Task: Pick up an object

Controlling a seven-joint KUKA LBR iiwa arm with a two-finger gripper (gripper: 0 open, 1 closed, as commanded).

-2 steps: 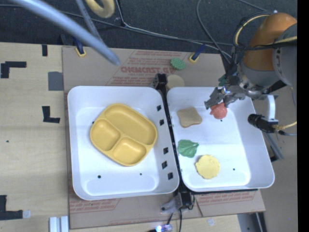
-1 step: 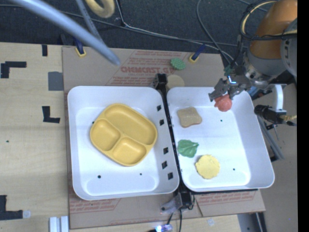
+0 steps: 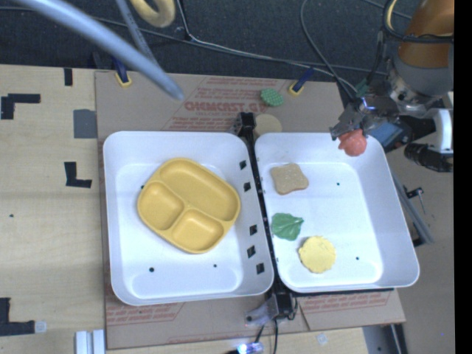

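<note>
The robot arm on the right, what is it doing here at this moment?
The arm reaches in from the right, and its gripper is over the far right corner of the right bin. A small red object sits right below the fingers, apparently held. A tan piece, a green leaf and a yellow piece lie in this bin. The left bin holds a yellow divided plate.

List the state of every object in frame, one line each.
Gripper: above the right bin's far right corner, fingers shut on red item.
Red item: held, lifted.
Toast slice: flat in right bin.
Green leaf: flat, right bin.
Yellow piece: flat, right bin.
Yellow divided plate: upright in left bin.
</note>
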